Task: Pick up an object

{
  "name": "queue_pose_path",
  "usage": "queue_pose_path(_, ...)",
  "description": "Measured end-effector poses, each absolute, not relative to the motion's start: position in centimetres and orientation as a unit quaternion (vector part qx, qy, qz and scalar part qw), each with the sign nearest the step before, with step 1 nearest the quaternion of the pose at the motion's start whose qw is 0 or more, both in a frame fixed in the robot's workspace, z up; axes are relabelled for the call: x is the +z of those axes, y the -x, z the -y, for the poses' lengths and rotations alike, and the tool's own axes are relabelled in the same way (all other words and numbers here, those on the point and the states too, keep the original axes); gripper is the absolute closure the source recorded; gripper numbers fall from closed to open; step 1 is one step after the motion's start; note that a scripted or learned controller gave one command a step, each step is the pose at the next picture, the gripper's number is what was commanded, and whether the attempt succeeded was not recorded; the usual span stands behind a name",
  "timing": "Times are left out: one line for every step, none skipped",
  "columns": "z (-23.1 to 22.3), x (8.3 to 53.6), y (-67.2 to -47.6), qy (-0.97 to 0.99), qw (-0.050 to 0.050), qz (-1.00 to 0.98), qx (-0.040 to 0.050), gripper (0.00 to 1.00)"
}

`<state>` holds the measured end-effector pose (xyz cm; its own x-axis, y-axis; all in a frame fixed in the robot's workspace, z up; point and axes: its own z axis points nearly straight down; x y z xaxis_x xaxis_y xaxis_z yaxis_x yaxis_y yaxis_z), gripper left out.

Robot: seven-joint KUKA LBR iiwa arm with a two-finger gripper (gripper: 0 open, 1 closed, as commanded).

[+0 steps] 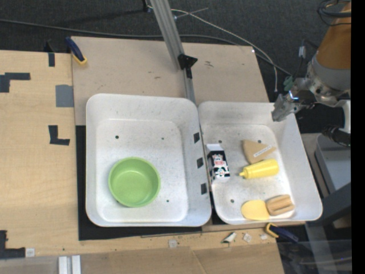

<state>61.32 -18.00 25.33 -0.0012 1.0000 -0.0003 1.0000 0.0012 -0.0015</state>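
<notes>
The right bin holds a yellow squeeze bottle, a tan wedge, a small black and white box and, at the front, a yellow piece next to a tan block. A green bowl sits in the left bin. My gripper hangs above the right bin's far right corner, well clear of the objects. Nothing shows in it.
A slanted metal pole runs from the top down to the seam between the bins. A blue and yellow clamp lies at the bench's far left corner, and another clamp at the right bin's front edge.
</notes>
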Motion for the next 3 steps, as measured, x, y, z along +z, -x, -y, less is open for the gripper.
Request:
queue_pose_path(17.7,20.6,-60.7,0.707,0.002,0.707,0.0026,0.00)
queue_pose_path(17.2,13.9,-60.3,0.707,0.003,0.708,0.0032,0.00)
queue_pose_path(17.3,11.4,-60.7,0.707,-0.004,0.708,-0.0024,0.00)
